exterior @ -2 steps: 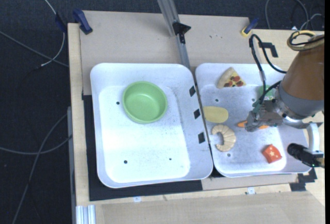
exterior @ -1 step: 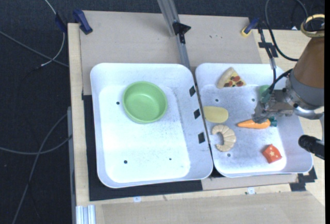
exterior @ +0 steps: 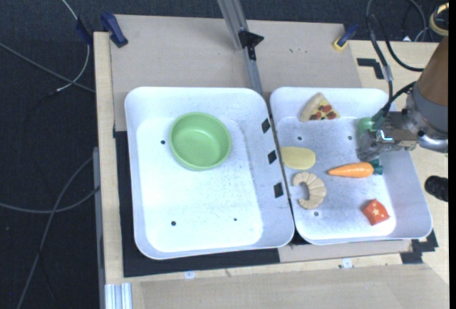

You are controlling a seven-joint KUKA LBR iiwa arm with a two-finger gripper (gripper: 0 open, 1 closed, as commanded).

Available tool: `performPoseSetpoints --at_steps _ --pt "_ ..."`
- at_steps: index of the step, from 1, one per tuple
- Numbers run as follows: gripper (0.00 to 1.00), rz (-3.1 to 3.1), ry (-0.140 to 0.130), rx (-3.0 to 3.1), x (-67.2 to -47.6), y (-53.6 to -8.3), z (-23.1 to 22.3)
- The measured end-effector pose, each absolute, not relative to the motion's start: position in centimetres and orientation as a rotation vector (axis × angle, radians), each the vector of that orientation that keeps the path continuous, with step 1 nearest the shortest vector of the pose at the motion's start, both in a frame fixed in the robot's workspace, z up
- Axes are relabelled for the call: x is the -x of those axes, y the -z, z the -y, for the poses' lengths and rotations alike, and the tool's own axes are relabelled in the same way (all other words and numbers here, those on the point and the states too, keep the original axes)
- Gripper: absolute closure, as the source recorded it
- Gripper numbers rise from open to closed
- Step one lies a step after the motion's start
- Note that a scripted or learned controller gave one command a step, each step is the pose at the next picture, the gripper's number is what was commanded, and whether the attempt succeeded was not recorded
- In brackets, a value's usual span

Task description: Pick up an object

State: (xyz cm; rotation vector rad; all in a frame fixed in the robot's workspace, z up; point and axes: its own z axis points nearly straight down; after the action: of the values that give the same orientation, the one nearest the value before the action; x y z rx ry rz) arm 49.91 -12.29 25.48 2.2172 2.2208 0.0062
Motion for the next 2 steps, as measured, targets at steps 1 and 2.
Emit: performPoseSetpoints --at_steps 1,2 --pt "1.00 -2.228 -0.003 -2.215 -53.2 -24.4 7.6" --pt "1.00 -2.230 -0.005 -2.214 -56.6 -23.9 2.0"
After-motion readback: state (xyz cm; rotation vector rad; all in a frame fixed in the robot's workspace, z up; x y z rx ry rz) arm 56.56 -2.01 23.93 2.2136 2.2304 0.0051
